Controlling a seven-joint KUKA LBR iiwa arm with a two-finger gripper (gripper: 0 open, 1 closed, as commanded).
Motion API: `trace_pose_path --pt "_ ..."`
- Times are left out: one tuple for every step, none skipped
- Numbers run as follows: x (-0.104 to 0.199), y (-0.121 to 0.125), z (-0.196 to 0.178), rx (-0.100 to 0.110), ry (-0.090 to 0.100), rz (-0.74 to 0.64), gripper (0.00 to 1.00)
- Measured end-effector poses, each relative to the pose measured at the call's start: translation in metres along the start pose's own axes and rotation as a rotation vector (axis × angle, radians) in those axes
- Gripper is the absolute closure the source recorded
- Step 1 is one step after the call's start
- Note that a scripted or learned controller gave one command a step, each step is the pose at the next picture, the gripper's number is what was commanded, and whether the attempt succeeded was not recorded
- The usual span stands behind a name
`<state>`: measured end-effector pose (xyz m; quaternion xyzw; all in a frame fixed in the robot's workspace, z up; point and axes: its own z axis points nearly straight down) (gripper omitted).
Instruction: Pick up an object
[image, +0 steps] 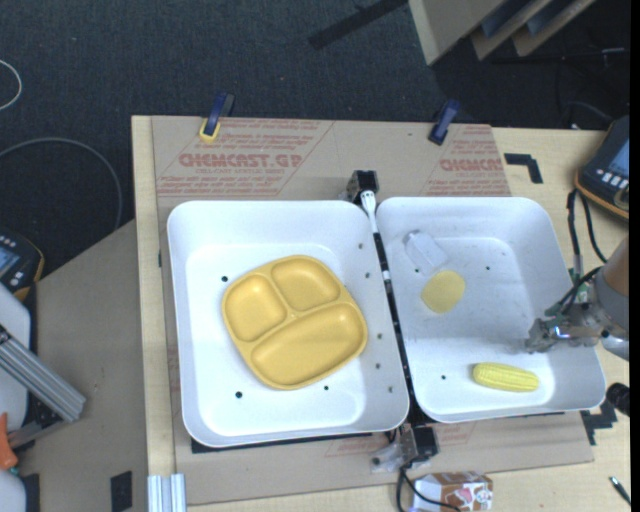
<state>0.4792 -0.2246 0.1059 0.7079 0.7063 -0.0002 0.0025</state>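
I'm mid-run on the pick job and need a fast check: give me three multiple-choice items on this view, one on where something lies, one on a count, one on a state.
1. Where does the yellow plastic corn cob lie?
A. right white bin, near its front edge
B. left white bin, on the tray
C. on the bench outside the bins

2. How many compartments has the yellow plastic divided tray?
A. two
B. three
C. five

3. How does the end effector stand to the corn cob?
A. it holds the cob up in the air
B. it presses the cob flat
C. it is apart from it, by the right bin's right wall

Answers: 1 A, the cob rests low in the right bin; 2 B, two small sections above one wide one; 3 C, bare bin floor separates them.
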Motion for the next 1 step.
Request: trace_pose_path --pt "0.0358 -0.0004 0.0224 0.006 0.007 -0.005 1.00"
